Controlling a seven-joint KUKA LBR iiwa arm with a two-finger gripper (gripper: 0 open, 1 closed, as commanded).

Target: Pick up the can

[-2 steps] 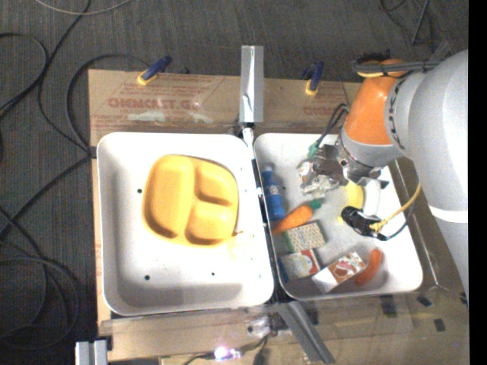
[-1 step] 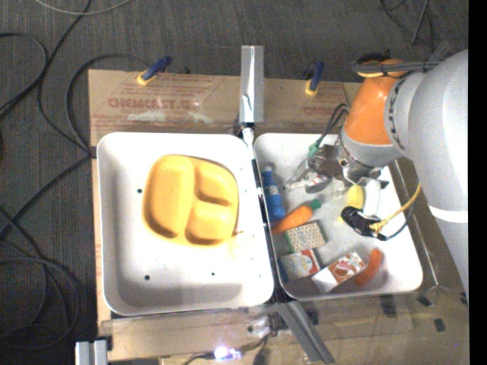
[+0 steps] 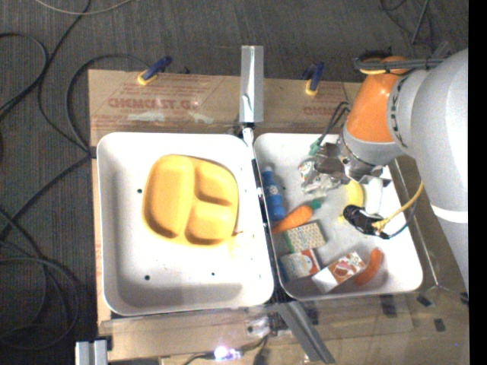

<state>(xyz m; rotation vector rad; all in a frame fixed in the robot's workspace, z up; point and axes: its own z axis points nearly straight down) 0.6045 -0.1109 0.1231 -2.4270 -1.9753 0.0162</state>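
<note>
The arm hides much of the tool (image 3: pixel 329 166); its opening is unreadable, hovering over a crumpled silvery can (image 3: pixel 310 175) near the right bin's (image 3: pixel 411 276) far edge.

Grey arm with an orange band (image 3: pixel 374 112) reaching in from the right, gripper (image 3: pixel 329 167) low over the right bin (image 3: pixel 407 276), crumpled silvery thing (image 3: pixel 310 175) just beside it, blue bottle (image 3: pixel 271 194), carrot (image 3: pixel 294 218), small cartons (image 3: pixel 304 237) nearby, yellow divided tray (image 3: pixel 192 199) in the left bin (image 3: pixel 122 280).
</note>
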